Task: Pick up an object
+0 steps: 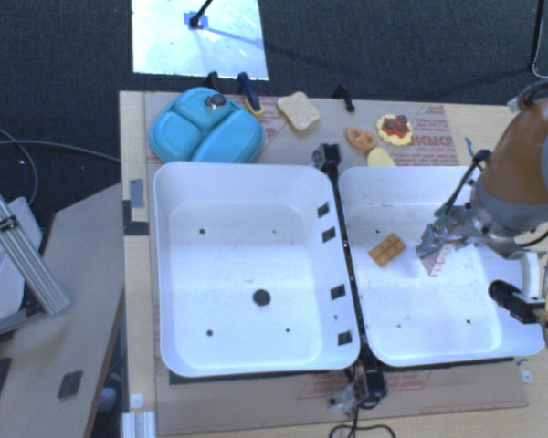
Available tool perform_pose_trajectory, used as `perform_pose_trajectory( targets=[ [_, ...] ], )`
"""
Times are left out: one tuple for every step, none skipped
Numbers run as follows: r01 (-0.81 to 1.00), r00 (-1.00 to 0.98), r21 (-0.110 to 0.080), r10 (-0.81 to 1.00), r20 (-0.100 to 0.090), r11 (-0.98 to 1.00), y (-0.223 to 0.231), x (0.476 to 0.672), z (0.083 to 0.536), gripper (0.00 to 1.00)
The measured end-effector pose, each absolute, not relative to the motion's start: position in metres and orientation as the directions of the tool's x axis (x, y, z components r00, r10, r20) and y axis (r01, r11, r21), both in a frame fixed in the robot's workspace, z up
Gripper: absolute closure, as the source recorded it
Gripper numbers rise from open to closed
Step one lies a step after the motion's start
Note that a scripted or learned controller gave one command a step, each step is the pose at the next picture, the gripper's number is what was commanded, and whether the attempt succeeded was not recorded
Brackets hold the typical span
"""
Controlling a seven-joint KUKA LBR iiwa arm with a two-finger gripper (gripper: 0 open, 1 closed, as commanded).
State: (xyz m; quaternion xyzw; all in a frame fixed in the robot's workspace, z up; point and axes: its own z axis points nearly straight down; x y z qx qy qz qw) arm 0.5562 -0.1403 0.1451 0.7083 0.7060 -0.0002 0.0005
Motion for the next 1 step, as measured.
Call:
perform_pose_trajectory(
  targets=[
    [1.000, -0.016, 0.015, 1.000, 0.002, 0.016, -0.0002, 0.6162, 0.2423, 1.00]
  ],
)
